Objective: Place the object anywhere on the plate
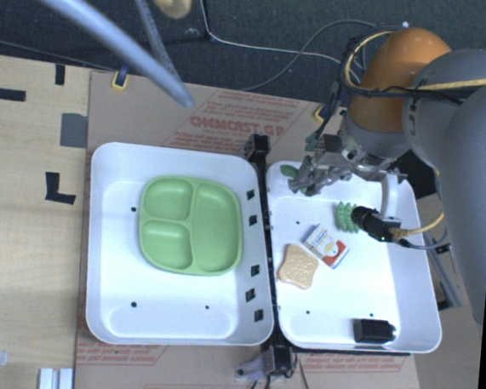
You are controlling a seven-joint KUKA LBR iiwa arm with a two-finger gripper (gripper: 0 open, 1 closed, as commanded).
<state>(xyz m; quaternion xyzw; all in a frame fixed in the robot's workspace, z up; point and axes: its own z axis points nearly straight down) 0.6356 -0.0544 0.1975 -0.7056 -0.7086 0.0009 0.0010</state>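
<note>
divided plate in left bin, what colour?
Light green, the divided plastic plate in the left white bin; camera view shows it clearly.

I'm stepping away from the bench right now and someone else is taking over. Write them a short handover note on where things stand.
Gripper: over the back left corner of the right bin, above the items; nothing visibly held.
Plate: green, divided, in the left bin, nothing on it.
Right bin holds: toast-like piece, small red, white and blue carton, green ridged item, black block near the front right corner.
Done: nothing placed yet.
Left: grasp one object, carry it across the divider, set it on the plate.
</note>
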